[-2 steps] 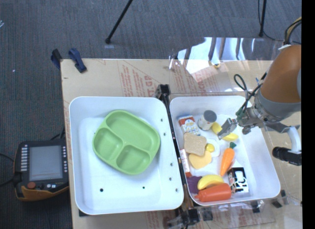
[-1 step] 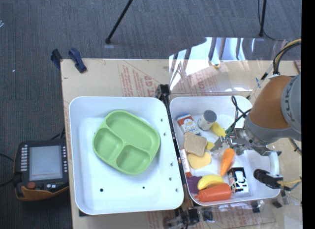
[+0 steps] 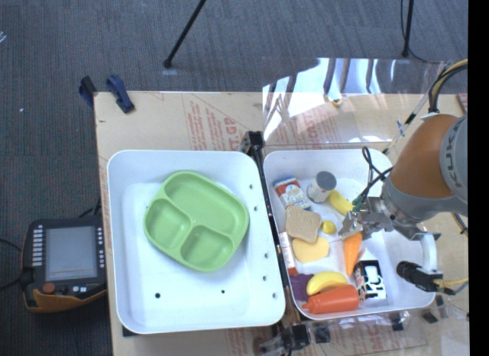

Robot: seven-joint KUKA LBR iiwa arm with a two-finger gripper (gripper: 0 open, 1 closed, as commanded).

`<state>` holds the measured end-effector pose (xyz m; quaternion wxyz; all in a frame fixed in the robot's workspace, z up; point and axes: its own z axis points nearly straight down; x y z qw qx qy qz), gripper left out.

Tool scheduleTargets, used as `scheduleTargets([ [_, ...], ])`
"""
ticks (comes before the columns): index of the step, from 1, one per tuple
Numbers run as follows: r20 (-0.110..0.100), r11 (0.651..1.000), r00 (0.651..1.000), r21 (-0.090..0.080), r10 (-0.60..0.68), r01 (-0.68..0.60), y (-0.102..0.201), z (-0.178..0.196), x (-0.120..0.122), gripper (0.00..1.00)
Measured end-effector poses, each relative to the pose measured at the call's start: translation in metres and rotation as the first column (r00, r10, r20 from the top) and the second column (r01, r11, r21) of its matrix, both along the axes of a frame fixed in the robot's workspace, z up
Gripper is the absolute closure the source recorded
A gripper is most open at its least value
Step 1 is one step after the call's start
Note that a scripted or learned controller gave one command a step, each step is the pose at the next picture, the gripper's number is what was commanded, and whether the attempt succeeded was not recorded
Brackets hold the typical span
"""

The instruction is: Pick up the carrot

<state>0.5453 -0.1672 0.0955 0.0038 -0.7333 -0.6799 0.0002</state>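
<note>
Although the gripper [image 3: 357, 226] is seen low over the right bin [image 3: 397, 167], its fingers are blurred against dark wrist hardware, so how far apart they stand, or whether anything is held, cannot be told. The carrot [image 3: 351, 253] is found right below the gripper, top end at or just under the fingertips; contact cannot be confirmed. It lies in the middle of the right bin, long axis running nearly up-down in the view, slightly tilted, thick end toward the gripper, taper pointed toward the bin's near edge.

It is judged a light, stiff plastic toy, smooth and likely slippery; a hold across the thicker upper half is advised, jaws set crosswise to the long axis, since the taper may squeeze out.

Clutter is packed close: yellow disc [image 3: 310, 250] just left, toast slice [image 3: 303, 224] beyond it, banana [image 3: 327, 280] and red-orange piece [image 3: 334, 299] near the tip, black-and-white box [image 3: 370, 279] just right. The green plate [image 3: 197, 220] sits in the left bin [image 3: 130, 270], well apart.
</note>
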Motion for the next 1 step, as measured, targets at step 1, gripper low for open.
scheduleTargets([
  [1, 0.015, 0.996, 0.996, -0.008, -0.086, 0.086, -0.0111, 0.1131, 0.0416, 1.00],
])
